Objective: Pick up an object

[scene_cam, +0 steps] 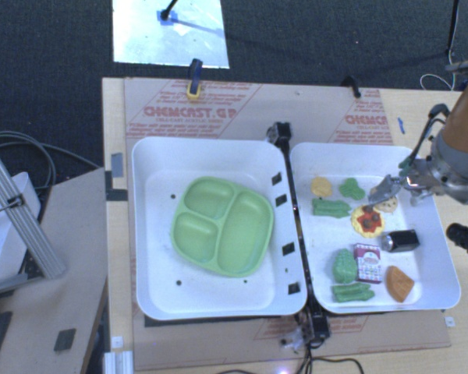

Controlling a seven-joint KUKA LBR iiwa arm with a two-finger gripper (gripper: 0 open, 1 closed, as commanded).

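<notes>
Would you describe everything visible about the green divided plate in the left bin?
The green divided plate is pale green, looks like smooth plastic, and has rounded corners. Raised ridges split it into three compartments: two smaller ones on its left, one larger on its right. It lies flat, slightly rotated, on the floor of the left bin, touching nothing else.

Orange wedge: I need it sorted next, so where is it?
The orange wedge lies in the right bin's near right corner, beside the small red-and-white box.

We see a pale green tray (222,226) in one white bin (152,287), and green, yellow and orange toys (359,240) in the other.
</notes>
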